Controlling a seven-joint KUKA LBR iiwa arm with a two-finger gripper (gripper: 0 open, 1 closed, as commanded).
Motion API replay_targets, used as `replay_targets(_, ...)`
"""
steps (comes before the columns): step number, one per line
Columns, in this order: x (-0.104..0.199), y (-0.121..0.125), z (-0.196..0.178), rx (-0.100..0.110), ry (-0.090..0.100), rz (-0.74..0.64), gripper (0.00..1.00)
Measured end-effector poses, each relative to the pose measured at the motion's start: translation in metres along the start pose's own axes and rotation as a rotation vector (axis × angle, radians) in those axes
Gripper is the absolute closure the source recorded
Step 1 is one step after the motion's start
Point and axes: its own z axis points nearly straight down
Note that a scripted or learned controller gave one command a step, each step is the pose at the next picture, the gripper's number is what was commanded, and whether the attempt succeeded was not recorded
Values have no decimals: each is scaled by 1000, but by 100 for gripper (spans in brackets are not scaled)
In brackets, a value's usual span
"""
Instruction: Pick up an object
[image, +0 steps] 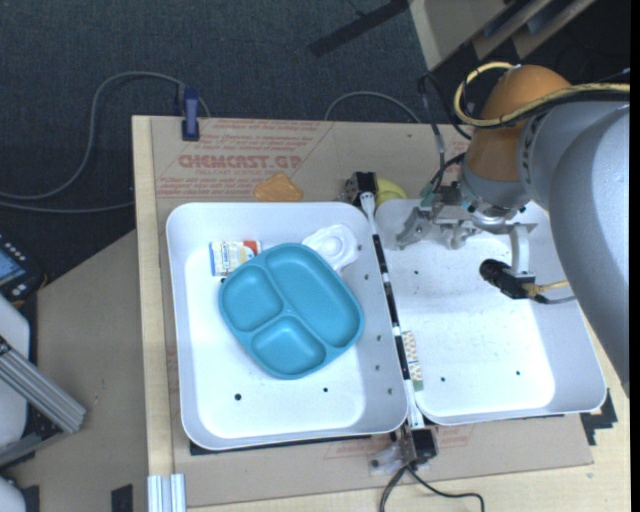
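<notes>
The grey arm with its orange band (515, 105) is reaching in over the far right corner of the tabletop (150, 300), and its gripper (450, 222) is hanging low over the far edge of the right-hand shallow white bin (500, 390). Whether the jaws are spread or pressed together, I cannot tell from this angle; nothing is showing between them.

Over in the left-hand shallow white bin (210, 400), the blue plastic three-compartment plate (290, 310) is lying flat, sitting toward the far half of that bin, well apart from the jaws and across the divider between the two bins. A small white, red and blue carton (230, 255) is peeking out along the plate's far left edge, touching it. A white round plastic piece (332, 244) is resting at the plate's far right edge, near the far right corner of the left bin.

On the tabletop itself, just beyond the left bin's far edge, an orange lump (278, 187) is lying, and a yellow rounded object (388, 191) is sitting beside the far end of the divider, near the jaws.
</notes>
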Motion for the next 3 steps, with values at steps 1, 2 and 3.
replay_targets(1,-34,0,0,-2,-3,3,0)
replay_targets(2,-22,0,0,1,0,-1,0)
replay_targets(3,-21,0,0,1,0,0,0)
